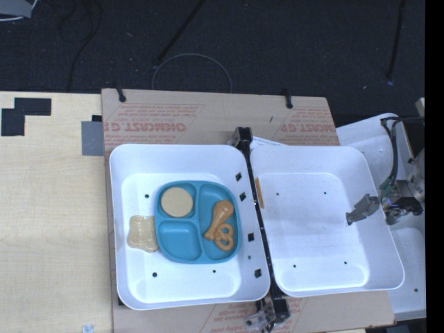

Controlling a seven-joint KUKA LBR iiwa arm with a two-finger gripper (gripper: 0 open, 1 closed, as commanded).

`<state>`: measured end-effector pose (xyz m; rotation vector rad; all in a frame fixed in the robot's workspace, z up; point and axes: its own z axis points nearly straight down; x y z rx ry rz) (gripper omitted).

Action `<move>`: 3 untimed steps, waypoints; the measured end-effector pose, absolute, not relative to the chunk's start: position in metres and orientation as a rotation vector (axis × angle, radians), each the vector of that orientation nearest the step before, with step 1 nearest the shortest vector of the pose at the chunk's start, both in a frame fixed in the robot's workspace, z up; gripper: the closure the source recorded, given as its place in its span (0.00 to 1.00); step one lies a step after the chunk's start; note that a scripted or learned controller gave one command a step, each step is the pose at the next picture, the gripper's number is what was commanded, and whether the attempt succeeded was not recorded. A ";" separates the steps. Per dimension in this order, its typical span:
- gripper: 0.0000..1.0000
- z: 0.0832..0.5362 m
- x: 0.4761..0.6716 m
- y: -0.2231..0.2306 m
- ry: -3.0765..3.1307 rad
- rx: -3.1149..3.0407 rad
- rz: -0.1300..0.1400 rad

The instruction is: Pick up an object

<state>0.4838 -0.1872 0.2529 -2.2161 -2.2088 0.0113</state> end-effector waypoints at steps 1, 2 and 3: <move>0.00 0.259 0.486 -0.187 -2.219 -2.220 0.002; 0.00 0.197 0.487 -0.179 -2.216 -2.216 0.005; 0.00 0.140 0.478 -0.184 -2.214 -2.216 0.006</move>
